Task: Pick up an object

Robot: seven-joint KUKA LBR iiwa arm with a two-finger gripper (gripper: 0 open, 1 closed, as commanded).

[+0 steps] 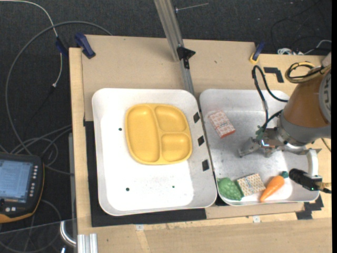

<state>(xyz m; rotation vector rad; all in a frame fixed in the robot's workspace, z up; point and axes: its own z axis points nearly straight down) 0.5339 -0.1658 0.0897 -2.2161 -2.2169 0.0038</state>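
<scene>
Nothing has been picked up yet: in the right bin, a small pink-and-white packet lies near the far left corner, while a green toy, a patterned packet and a toy carrot sit in a row along the near edge (the left bin carries a yellow divided tray). The grey arm reaches in from the right with its gripper low over the bare middle of the right bin, fingers spread apart with nothing between them, well apart from every object.

A yellow divided tray sits in the left bin; the pincer hovers over the right bin.
</scene>
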